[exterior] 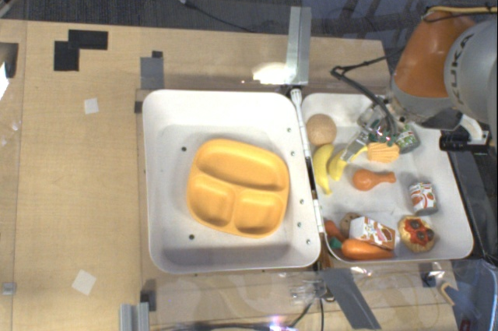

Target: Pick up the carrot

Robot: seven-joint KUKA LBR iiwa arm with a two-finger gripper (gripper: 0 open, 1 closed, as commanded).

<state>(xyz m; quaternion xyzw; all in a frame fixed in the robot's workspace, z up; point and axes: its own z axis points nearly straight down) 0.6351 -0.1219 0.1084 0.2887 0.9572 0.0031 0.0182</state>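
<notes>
Arm (459,65) in from the far right, orange band up, wrist angled down-left, claw (372,136) low at centre-right.

Matt pale wood for the tabletop (78,189), smooth white plastic for both bins (167,244), glossy yellow plastic for the divided tray (237,185), slick orange plastic for the carrot (366,248).

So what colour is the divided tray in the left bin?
Yellow-orange, plain; the camera view shows the tray clearly.
</notes>
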